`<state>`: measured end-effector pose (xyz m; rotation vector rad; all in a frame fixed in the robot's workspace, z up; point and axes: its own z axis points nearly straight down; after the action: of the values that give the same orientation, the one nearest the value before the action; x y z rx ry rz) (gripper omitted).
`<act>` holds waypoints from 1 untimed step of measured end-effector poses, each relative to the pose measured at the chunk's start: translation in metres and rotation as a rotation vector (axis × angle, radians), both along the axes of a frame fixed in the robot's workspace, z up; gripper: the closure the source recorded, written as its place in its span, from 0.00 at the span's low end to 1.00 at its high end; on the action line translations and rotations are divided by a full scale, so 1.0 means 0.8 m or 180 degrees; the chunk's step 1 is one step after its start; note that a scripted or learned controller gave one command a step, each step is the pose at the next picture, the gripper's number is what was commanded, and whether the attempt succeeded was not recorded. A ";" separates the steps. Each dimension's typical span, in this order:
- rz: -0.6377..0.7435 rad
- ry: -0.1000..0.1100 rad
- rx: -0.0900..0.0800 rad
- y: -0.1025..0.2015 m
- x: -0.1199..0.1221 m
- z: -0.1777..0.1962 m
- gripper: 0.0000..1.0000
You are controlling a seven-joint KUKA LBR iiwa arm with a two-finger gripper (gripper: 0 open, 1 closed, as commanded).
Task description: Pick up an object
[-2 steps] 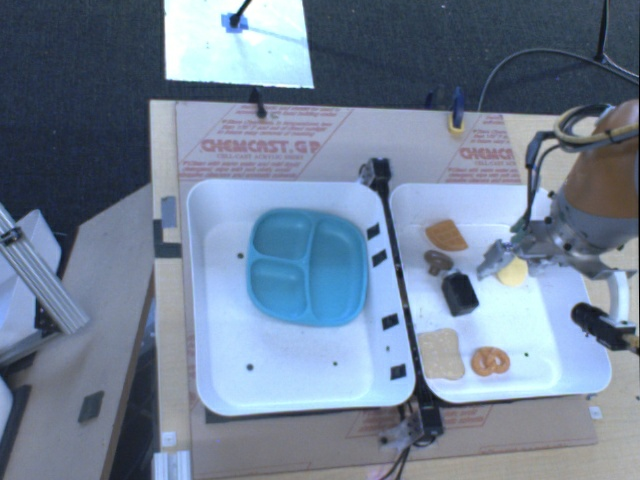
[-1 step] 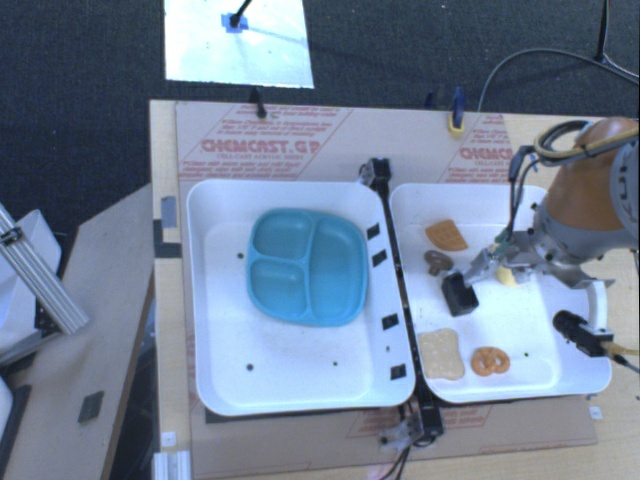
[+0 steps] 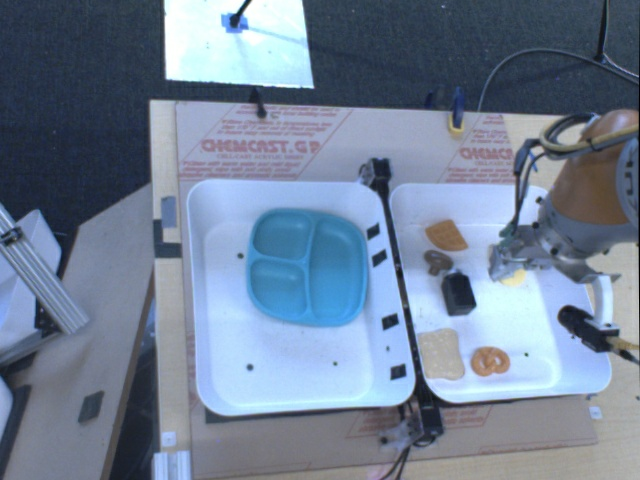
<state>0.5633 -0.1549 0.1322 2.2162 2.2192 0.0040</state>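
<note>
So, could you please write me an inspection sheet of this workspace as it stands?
Surface: bench bearing two shallow white bins, left bin and right bin, side by side on a printed sheet.
Job's things: in the right bin, an orange wedge, a brown lump, a black block, a pale bread slice, a pretzel and a yellow piece under the gripper.
Clutter: blue divided plate in the left bin.
Grippers: gripper low over the yellow piece; grasp cannot be told.
Cables: grey cable arcing behind the bins.
Surroundings: dark carpet, a pale square sheet on it.
</note>
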 end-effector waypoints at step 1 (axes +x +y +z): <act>0.0011 -0.0007 -0.0001 0.000 0.010 0.079 1.00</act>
<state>0.5709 -0.1553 0.1952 2.2112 2.2217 0.0061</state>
